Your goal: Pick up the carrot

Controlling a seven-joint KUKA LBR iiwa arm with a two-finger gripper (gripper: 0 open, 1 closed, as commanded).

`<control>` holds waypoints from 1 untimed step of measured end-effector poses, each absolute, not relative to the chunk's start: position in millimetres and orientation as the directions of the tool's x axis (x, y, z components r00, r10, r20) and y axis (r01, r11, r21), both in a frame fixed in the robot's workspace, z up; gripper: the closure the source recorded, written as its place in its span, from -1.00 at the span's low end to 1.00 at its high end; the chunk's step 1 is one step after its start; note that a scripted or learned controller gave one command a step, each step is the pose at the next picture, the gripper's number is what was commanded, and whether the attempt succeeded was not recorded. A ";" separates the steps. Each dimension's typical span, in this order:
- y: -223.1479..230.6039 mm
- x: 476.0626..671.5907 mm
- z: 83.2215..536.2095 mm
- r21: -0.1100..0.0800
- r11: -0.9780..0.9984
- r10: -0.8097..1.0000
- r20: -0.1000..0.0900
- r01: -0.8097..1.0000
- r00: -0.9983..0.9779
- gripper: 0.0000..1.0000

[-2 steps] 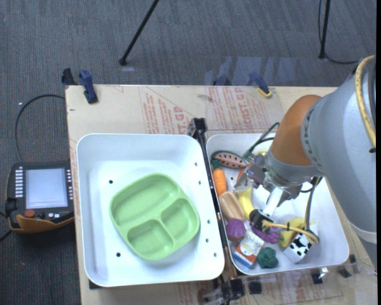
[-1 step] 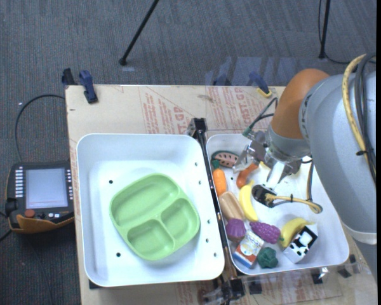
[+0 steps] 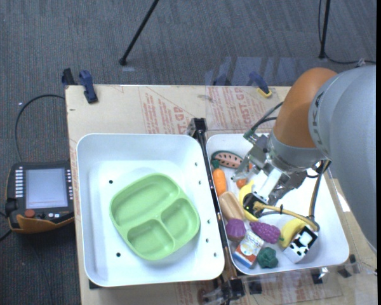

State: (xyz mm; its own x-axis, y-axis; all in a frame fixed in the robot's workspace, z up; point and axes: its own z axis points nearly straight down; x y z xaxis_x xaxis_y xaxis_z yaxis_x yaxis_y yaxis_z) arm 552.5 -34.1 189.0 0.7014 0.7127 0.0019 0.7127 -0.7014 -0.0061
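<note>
The carrot (image 3: 220, 182) is a small orange piece lying against the left wall of the right bin (image 3: 335, 234), its length running toward the back. My gripper (image 3: 246, 169) hangs low over the back-left part of that bin, just right of the carrot and apart from it. Nothing shows between gripper and carrot except a small orange bit (image 3: 242, 183) under the gripper.
Around the carrot lie a watermelon slice (image 3: 227, 159), a tan bread roll (image 3: 232, 205), purple pieces (image 3: 236, 229), grapes (image 3: 265, 232), a banana (image 3: 296, 224), a black-and-white cube (image 3: 301, 243) and a green piece (image 3: 267, 257). The left bin (image 3: 95, 170) holds a green divided plate (image 3: 154, 216).
</note>
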 end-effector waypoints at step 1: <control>-85.4 564.9 90.4 -0.015 -0.752 0.659 -0.012 0.659 0.752 -1.00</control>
State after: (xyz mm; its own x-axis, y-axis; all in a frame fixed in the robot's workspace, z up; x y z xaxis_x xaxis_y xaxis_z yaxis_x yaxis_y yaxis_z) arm 564.9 -85.4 90.4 0.7520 0.6591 -0.0119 0.6589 -0.7521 -0.0146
